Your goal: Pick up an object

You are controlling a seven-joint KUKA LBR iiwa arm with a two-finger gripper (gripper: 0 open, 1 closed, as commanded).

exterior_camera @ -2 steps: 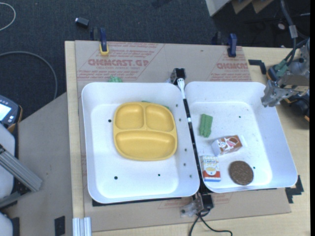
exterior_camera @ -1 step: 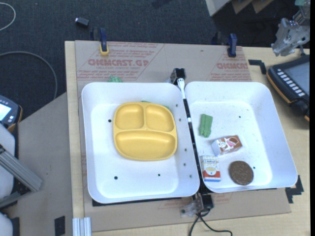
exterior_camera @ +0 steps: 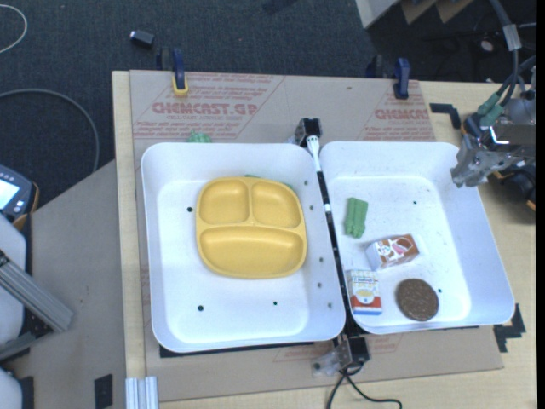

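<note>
Nothing is picked yet: the end effector (exterior_camera: 473, 167) sits at the right bin's (exterior_camera: 426, 164) far corner, grip state unclear, objects untouched.

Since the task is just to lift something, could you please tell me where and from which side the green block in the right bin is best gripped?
Probably across its short width at mid-length, from straight above. The green block lies flat, long axis running toward the camera, with bare bin floor on both long sides, so fingers would likely fit there. The hand sits at the right bin's far right rim.
</note>
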